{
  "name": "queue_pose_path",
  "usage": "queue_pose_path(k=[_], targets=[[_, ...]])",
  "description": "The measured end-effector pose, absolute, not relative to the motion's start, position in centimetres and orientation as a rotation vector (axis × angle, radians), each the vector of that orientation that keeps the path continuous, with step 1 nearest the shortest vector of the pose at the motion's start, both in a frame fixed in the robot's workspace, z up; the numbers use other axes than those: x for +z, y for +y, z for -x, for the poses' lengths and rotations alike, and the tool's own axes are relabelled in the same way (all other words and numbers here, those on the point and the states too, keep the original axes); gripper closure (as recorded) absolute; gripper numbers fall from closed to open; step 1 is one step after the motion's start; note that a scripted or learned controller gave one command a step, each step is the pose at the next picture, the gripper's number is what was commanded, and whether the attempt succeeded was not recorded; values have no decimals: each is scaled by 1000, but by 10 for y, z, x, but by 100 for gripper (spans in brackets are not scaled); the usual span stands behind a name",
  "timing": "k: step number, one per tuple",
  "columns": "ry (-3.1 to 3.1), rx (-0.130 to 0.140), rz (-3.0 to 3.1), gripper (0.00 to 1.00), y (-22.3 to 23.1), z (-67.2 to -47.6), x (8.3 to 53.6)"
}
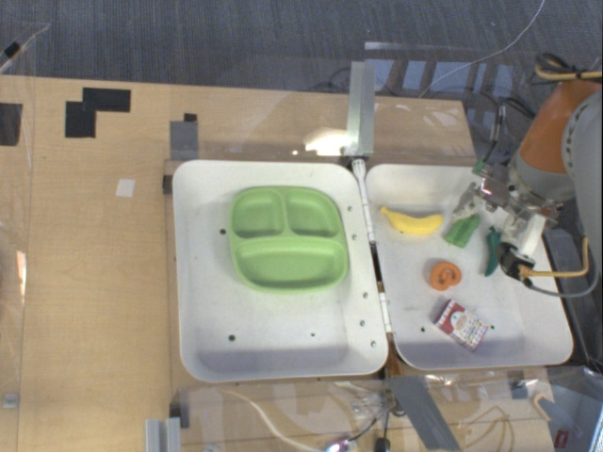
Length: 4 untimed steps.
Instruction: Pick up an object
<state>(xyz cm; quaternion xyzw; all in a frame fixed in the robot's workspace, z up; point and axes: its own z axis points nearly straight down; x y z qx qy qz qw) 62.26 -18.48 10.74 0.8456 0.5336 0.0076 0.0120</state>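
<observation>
The right bin (528, 347) holds a yellow banana (412, 222), a light green piece (462, 231), a dark green elongated piece (491, 250), an orange ring-shaped toy (446, 274) and a small red and white box (461, 324). My gripper (482, 203) hangs low over the bin's upper right part, just above the light green piece and right of the banana. The wrist hardware covers what lies directly beneath it. Nothing is visibly lifted off the bin floor.
A green divided plate (287, 237) lies in the middle of the left bin (273, 347). A raised divider (369, 243) separates the two bins. Cables (556, 276) trail from the wrist along the right bin's right rim.
</observation>
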Motion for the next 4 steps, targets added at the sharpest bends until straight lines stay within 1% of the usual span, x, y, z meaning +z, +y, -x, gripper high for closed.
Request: queue_pose_path(k=[1,2,3,4], targets=[[1901,27,-2465,0,-195,-613,102],[1903,33,-2455,100,-195,-616,115],[1895,7,-2499,100,-178,-652,206],[2053,5,-2373,100,-131,-615,222]])
